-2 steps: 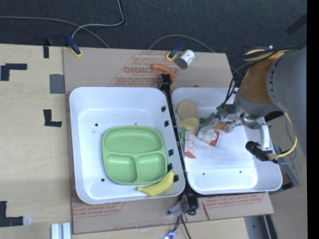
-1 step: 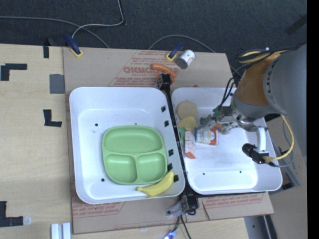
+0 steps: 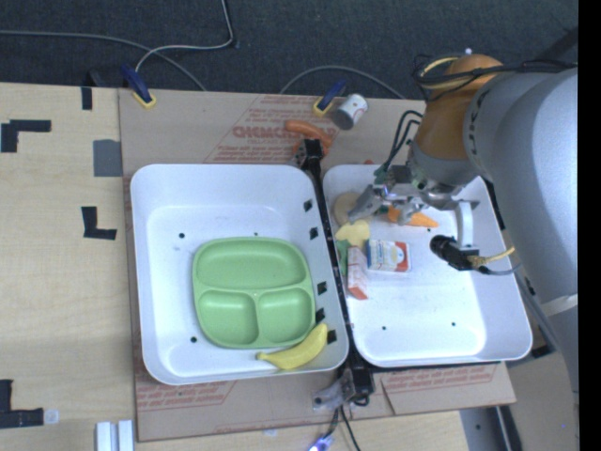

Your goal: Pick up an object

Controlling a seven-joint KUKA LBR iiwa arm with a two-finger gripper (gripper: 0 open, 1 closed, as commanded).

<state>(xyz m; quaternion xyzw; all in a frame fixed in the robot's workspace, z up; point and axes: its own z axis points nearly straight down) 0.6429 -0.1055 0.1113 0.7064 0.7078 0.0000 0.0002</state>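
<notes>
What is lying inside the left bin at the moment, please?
The left bin holds a green divided plate, with a banana at the plate's near right corner. Whatever may lie under the plate is covered.

At frame right, the gripper (image 3: 392, 198) hangs over the right bin (image 3: 441, 332); the left bin (image 3: 164, 252) holds a green tray (image 3: 252, 289) and banana (image 3: 297, 350).
</notes>
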